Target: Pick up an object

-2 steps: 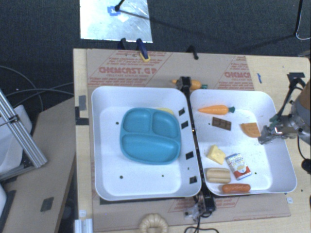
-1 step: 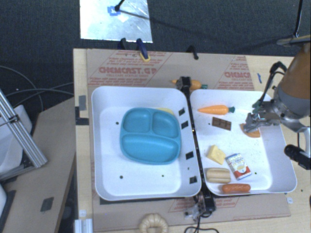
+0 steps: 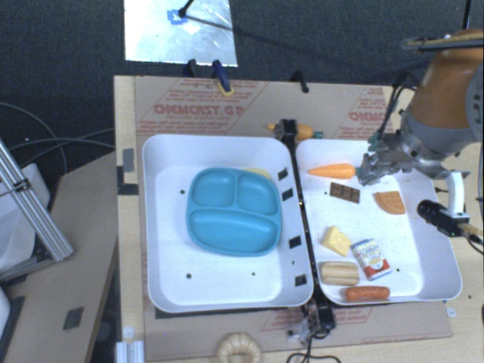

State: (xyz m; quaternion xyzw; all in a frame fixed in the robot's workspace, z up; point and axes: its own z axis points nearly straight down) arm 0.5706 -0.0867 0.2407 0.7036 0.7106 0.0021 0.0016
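Observation:
My gripper [image 3: 367, 174] hangs over the far part of the right bin [image 3: 435, 278], just right of an orange carrot [image 3: 331, 171] lying along the bin's back. Nothing shows between its tips. Below it lie a brown chocolate bar [image 3: 345, 193] and a tan cracker [image 3: 390, 202]. Nearer the front are a yellow cheese wedge [image 3: 336, 240], a small red and white packet [image 3: 371, 259], a bread roll [image 3: 339, 272] and a red sausage [image 3: 367, 293].
The left bin [image 3: 170, 278] holds a blue divided plate [image 3: 234, 210] with a pale yellow thing [image 3: 261, 173] peeking out behind it. A yellow object [image 3: 301, 132] sits on the bench behind the bins. A ring-shaped pastry [image 3: 242, 349] lies at the front edge.

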